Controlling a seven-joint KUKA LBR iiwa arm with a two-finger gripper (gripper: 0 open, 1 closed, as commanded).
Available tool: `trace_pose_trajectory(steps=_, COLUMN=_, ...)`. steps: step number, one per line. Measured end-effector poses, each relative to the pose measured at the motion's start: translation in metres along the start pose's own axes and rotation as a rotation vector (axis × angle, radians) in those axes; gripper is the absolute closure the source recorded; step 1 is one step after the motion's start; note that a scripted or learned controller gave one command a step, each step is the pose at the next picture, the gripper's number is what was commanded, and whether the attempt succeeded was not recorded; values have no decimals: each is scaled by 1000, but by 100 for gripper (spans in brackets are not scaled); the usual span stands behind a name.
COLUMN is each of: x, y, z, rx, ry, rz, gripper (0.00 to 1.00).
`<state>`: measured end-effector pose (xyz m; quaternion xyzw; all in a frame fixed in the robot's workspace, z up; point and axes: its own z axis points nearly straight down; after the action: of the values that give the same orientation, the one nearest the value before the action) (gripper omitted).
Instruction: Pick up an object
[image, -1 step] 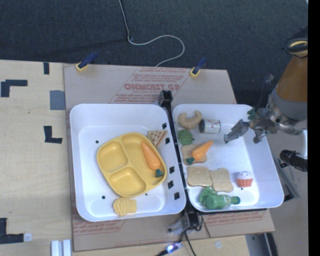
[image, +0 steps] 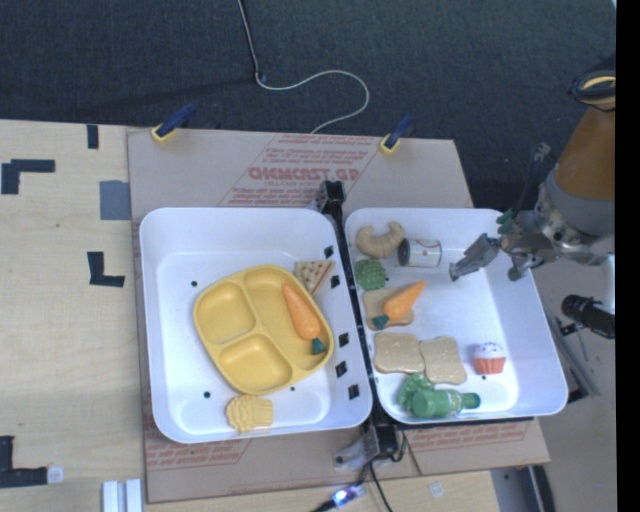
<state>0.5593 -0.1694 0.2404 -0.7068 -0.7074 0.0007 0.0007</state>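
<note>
My gripper (image: 486, 266) hangs over the right bin (image: 530, 330) near its upper right, open, with nothing between its fingers. Just left of it lies a small silver can (image: 423, 253), with a tan croissant (image: 380, 238) beside that. Below them are a green broccoli piece (image: 371, 273) and an orange carrot (image: 404, 299). Two bread slices (image: 420, 355), a small cupcake (image: 488, 357) and a green bottle (image: 437, 402) lie along the bin's front.
The left bin (image: 170, 300) holds a yellow divided plate (image: 250, 340) with a second carrot (image: 302, 312) on it, a cracker (image: 313, 271) at its far edge and a corn piece (image: 249, 411) in front. The bins' shared wall (image: 350, 310) runs down the middle.
</note>
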Motion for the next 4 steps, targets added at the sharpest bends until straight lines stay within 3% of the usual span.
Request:
trace_pose_trajectory(steps=3, x=9, y=-7, z=151, rx=4, ry=1, rz=0, gripper=0)
trace_pose_trajectory(steps=4, x=9, y=-6, z=137, rx=1, ry=1, rz=-1, gripper=100)
